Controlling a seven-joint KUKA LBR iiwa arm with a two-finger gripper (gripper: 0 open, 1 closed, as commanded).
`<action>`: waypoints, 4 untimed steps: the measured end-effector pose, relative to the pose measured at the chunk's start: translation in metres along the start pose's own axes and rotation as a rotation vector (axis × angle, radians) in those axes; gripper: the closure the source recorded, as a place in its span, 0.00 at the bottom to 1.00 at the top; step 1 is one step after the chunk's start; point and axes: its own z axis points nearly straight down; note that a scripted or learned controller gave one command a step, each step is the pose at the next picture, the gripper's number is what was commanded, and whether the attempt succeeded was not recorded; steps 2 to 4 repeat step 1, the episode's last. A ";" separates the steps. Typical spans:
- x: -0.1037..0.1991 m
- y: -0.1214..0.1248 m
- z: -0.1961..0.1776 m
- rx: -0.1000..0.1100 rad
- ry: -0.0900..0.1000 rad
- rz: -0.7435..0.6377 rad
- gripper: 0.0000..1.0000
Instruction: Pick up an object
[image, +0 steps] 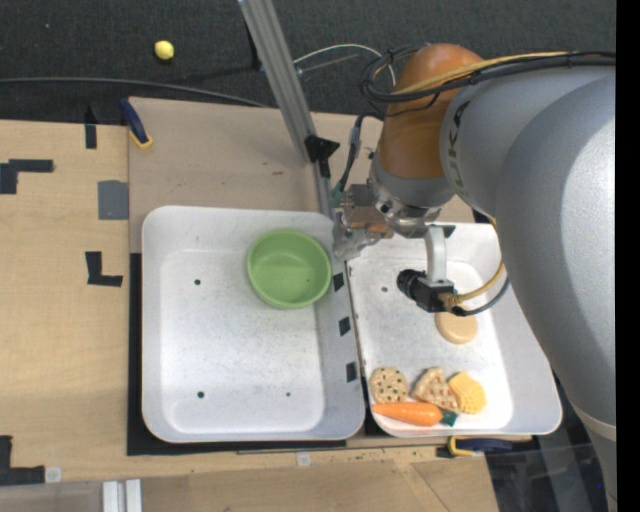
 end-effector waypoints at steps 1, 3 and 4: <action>0.043 0.032 -0.016 -0.003 0.000 0.000 1.00; 0.043 0.032 -0.016 -0.003 0.000 0.000 1.00; 0.043 0.032 -0.016 -0.003 0.000 0.000 1.00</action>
